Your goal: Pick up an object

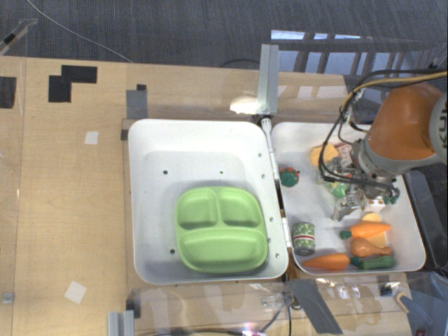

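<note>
Over the right-hand bin (418, 254) the arm has its wrist low among the toys, the gripper (348, 205) pointing down toward the bin floor near the bin's centre. At 9 o'clock from it lies a small red and green piece (289, 177); at 7 o'clock stands a little tin (304, 237); at 5 o'clock sits a cluster — an orange carrot-like piece (369, 230), a rounded orange fruit (364, 246) and a green piece (372, 262) — with a long orange piece (325, 262) along the near rim. A yellow shape (325, 152) shows at 11 o'clock, half hidden by cables.

No single target is fixed by the task, so any of these would serve. The nearest candidate is probably the carrot-like piece just below the tool. To do the step well, I judge the tool should be centred over one item that lies apart from its neighbours, so that nothing else gets wedged in, and lowered fully before closing.

Pose: the orange band (402, 124) sits at 1 o'clock from the tool, the forearm coming in from the right and tipping steeply downward. Whether the fingers are spread or closed — or hold anything — I cannot tell; cables and the wrist body blur them.

The left bin (147, 152) carries a green divided tray (220, 228).
</note>
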You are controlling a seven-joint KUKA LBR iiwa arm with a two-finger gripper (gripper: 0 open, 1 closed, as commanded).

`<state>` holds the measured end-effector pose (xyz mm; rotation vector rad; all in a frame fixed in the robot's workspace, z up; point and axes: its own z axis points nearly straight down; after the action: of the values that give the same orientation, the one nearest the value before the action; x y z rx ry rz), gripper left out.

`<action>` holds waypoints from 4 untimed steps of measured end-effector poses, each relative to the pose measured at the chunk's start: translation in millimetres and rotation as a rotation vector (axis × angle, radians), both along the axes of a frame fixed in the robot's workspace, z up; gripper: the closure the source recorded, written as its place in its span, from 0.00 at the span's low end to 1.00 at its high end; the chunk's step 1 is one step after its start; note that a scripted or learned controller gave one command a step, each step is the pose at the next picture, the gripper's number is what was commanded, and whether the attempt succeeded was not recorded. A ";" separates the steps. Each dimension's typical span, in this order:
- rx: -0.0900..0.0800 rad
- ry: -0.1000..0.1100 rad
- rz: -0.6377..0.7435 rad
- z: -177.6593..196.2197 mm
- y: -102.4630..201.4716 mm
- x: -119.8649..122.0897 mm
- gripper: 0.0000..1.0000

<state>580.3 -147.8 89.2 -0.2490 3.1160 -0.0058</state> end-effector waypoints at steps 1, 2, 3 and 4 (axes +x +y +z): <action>0.004 0.003 -0.147 -1.7 -6.2 45.8 0.00; 0.003 0.001 -0.111 -1.1 -1.7 35.4 0.00; 0.001 0.003 -0.084 -1.3 4.8 43.7 0.00; 0.003 0.001 -0.120 -0.1 5.9 4.1 0.00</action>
<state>584.4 -141.9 89.0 -0.0621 3.1261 -0.0023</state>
